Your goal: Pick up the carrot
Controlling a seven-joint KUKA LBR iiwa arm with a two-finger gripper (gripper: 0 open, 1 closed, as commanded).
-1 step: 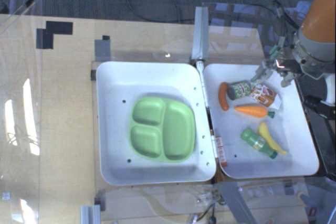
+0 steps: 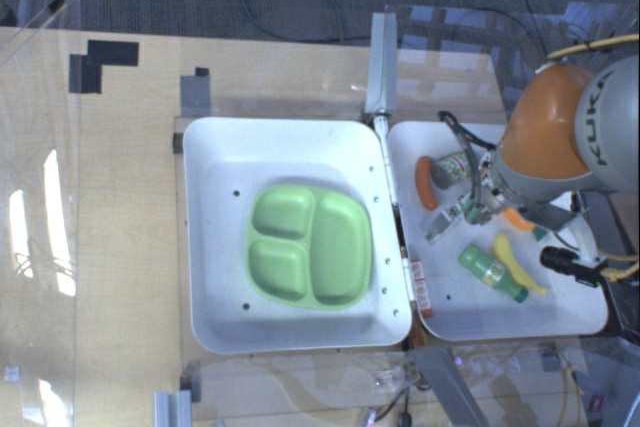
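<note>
The carrot point(image 2: 519, 219) is a small orange piece with a green end. It lies in the right bin point(image 2: 560, 315), just right of the wrist, and the arm partly covers it. My gripper point(image 2: 449, 218) hangs low over the middle-left of that bin, pointing down and left, about a hand's width left of the carrot. I see nothing in the gripper.
A red-orange oblong piece point(image 2: 426, 181) and a small can point(image 2: 452, 169) lie just behind the gripper. A green bottle point(image 2: 490, 270) and a yellow banana point(image 2: 516, 261) lie in front of the carrot. The left bin point(image 2: 215, 315) holds a green divided plate point(image 2: 308, 245).
</note>
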